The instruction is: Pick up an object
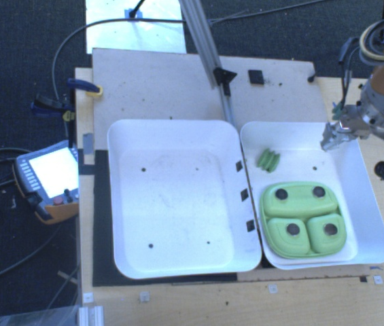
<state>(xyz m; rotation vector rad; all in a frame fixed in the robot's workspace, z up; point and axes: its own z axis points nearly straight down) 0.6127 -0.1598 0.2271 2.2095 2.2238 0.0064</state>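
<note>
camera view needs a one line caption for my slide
KUKA arm's gripper hovers over the right bin's far edge; a green compartment tray and small green piece lie inside.

Tray (304, 219) in right bin (368, 202), small piece (268, 159) behind it

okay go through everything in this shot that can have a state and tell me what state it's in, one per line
Gripper: over the right bin's far right corner, nothing visibly in it.
Large green tray: lying flat in the right bin, near end.
Small green piece: lying loose in the right bin, apart from the tray.
Right bin: holds both green things.
Left bin: upright, beside the right bin.
Handheld screen: lit.
</note>
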